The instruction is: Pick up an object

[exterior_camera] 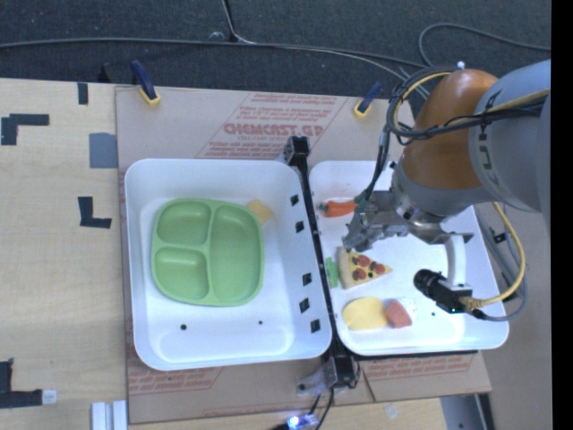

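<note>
Pincer (363, 231) hangs right above the pizza slice (361, 268), which points right. Can't tell if it's wide or narrow, honestly.

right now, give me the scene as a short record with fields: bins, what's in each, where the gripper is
left bin: green divided plate; small yellow piece at its upper right corner
right bin: carrot, pizza slice, yellow round item, pink item
gripper: over right bin, between carrot and pizza slice
held: nothing seen between fingers
arm: reaches in from the right
</note>
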Controlling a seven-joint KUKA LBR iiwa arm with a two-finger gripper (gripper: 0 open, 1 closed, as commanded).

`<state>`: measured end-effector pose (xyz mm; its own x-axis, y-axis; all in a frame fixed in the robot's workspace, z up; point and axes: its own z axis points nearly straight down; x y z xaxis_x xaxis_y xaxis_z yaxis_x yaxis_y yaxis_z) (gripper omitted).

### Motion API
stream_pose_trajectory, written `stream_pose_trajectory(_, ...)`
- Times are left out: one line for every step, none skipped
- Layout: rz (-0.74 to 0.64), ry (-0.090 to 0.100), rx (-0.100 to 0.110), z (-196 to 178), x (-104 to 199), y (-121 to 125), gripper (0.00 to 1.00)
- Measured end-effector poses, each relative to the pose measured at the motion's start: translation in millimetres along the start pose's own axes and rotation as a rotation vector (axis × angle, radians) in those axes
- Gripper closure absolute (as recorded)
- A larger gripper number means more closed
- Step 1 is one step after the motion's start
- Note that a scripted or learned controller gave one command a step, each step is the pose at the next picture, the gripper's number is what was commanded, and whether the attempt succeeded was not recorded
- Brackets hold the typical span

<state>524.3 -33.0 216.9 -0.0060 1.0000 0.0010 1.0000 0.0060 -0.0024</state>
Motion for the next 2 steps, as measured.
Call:
stream_pose_trajectory(-0.002,0.001,-0.001,-8,62,-4,1.00)
stream_pose_trajectory(-0.001,-0.001,0.001,1,122,-9,1.00)
